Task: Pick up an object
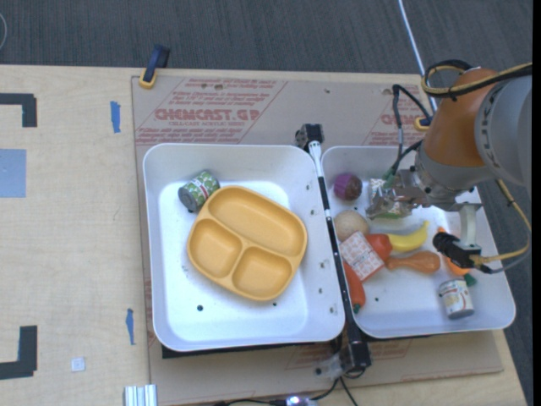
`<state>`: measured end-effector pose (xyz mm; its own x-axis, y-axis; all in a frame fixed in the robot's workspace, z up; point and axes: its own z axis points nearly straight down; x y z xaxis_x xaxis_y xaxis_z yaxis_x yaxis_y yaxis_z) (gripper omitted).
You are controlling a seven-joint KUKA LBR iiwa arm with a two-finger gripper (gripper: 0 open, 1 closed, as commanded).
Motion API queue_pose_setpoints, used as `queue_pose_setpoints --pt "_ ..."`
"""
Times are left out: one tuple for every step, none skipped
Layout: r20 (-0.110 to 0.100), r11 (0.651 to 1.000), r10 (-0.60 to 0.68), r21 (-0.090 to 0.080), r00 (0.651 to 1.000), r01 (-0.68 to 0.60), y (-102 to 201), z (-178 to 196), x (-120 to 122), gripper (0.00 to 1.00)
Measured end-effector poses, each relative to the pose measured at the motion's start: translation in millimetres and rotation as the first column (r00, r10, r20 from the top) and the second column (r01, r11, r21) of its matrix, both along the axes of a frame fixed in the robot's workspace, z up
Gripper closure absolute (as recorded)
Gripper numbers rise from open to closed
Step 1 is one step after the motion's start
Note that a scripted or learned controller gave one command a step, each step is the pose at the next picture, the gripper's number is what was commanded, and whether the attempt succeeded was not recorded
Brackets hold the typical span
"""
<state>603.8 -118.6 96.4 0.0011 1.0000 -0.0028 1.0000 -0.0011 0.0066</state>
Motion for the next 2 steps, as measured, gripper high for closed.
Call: queue_pose_setpoints --pt "0.015 1.0 -0.007 -0.016 1.0 0.007 16.1 -4.1 -25.3 1.0" --pt "0.016 1.0 -0.011 -0.025 1.0 0.011 10.6 -3.9 -26.0 0.0"
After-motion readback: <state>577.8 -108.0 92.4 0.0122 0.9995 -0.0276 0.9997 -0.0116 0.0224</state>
